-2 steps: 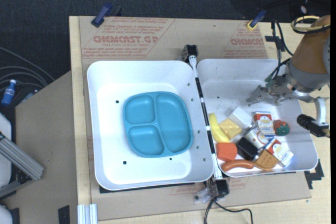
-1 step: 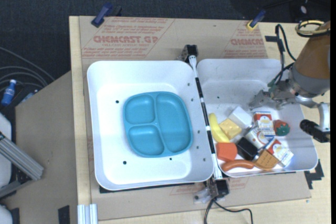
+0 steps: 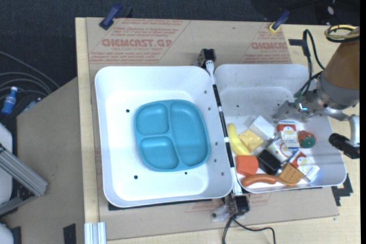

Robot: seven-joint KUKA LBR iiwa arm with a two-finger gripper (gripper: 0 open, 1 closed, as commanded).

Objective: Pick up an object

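1. I see the left bin (image 3: 108, 123) holding a blue divided plate (image 3: 171, 135), flat near its middle.
2. In the right bin (image 3: 251, 74), a pile sits at the near end: banana (image 3: 235, 139), cheese wedge (image 3: 250, 140), orange block (image 3: 247, 165), black object (image 3: 269, 162), small packets (image 3: 289, 135).
3. My gripper (image 3: 297, 107) hangs over the right bin's far right, just beyond the pile; fingers can't be judged.

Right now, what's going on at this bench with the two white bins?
A robot arm reaches in from the right over the right bin, which holds a jumble of small items: a banana, an orange block, a black piece and some packets. Nothing looks lifted yet. The left bin holds a blue divided plate, untouched.
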